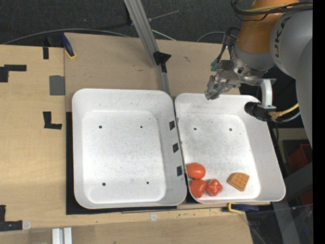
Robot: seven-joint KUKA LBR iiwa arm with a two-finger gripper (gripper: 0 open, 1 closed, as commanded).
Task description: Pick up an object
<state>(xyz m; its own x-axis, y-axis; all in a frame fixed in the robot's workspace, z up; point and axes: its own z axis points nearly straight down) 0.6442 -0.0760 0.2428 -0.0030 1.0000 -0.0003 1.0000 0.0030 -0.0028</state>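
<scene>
Three red objects (204,180) and a tan waffle piece (238,181) lie low in the right bin (264,136), well apart from the jaws (213,92) at upper right, whose spread I cannot tell.

The jaws (212,92) hang over the right bin's (264,151) far edge. Three red pieces (196,171) and a tan waffle (238,181) lie along its near edge. The left bin (122,98) adjoins it.

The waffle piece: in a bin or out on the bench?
In. The waffle piece lies on the floor of the right bin, near its front corner, apart from the red items.
</scene>
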